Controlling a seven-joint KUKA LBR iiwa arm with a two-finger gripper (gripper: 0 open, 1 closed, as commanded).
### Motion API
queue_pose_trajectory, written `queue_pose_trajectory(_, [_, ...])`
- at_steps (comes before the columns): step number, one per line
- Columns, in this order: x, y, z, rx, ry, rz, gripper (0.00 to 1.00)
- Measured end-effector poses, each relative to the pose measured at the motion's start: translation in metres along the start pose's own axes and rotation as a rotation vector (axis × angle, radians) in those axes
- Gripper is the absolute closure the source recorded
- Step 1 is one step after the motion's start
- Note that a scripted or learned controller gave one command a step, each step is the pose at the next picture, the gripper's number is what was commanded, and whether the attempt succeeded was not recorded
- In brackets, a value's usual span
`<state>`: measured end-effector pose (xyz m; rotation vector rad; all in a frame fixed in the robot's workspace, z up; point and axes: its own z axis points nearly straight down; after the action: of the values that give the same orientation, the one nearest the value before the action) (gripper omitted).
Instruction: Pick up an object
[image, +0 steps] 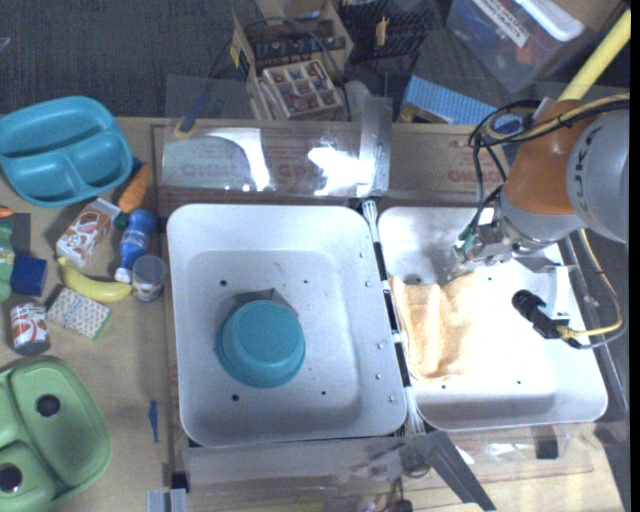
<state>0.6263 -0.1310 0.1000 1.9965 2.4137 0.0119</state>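
- The pincer (476, 246) is hanging low over the upper part of the right bin (570, 400), above the top edge of the tan cloth (437, 325); whether it is spread or pressed together I cannot tell, since the wrist is covering it from this angle.
- The cloth is lying crumpled against the right bin's left wall, and nothing is showing between the fingers, so the pick is looking not yet made.
- The pincer is sitting near the cloth's corner rather than over its bulk. A descent here is risking a thin fold that slips free on the lift, or a close on bare bin floor.
- The cloth is limp. Even a good pinch is likely leaving most of it trailing, and it could be dragging over the wall between the bins.
- The cloth is hugging the wall, so a finger coming down on that side is risking a strike on the rim.
- The other candidate, the teal bowl (261, 344), is resting upside down in the left bin (200, 250), well apart from the pincer. Its smooth rounded base is offering little to pinch.
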Motion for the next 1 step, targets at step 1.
queue_pose_trajectory(1, [0.0468, 0.0392, -0.1391, 0.008, 0.001, -0.119, 1.0])
